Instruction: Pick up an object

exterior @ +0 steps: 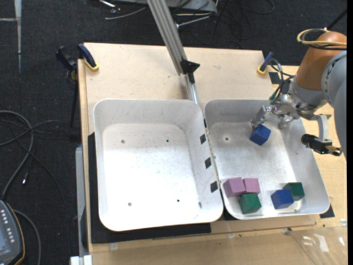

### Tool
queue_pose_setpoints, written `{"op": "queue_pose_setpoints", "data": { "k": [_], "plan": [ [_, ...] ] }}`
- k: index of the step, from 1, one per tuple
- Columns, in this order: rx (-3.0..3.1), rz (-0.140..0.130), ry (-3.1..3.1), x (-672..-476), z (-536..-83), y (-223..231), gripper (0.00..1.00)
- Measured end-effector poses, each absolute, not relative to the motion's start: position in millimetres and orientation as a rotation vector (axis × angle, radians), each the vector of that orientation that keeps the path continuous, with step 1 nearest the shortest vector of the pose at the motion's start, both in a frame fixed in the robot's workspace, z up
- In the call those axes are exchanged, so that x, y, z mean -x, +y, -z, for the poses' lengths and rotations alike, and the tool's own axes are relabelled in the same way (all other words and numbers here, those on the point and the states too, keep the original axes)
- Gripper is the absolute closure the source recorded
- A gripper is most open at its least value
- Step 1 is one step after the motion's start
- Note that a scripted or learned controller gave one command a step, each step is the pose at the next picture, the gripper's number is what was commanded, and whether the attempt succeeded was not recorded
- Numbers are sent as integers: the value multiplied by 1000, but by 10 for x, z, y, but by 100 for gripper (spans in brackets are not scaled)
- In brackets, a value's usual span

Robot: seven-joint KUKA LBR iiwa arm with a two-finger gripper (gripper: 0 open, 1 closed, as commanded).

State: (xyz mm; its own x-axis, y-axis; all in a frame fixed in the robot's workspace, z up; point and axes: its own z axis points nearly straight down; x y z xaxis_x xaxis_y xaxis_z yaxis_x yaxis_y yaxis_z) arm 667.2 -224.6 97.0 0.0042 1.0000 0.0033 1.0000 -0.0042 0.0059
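My gripper (271,120) hangs over the far part of the right bin (237,112), its two fingers spread apart and open. A blue cube (260,134) sits tilted just below the left fingertip (258,118), beside it and not between the fingers. Along the bin's near edge lie two purple blocks (234,186) (252,184), a green block (250,203), another blue block (282,198) and a second green block (295,190).
The left bin (110,112) stands beside the right one, sharing a middle wall (208,153). A slanted metal pole (171,32) crosses the bench at the back. Clamps sit at the bench corners (88,57) (266,63).
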Motion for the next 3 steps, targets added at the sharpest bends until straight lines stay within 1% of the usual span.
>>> {"op": "queue_pose_setpoints", "data": {
  "k": [1, 2, 3],
  "plan": [
    [-2218, 0, 2229, -6311, -954, -1665, 0],
    [-2214, -7, 2214, -6412, -1979, -1833, 0],
    [-2220, -2, 2218, -6195, -1068, -1603, 0]
  ]
}}
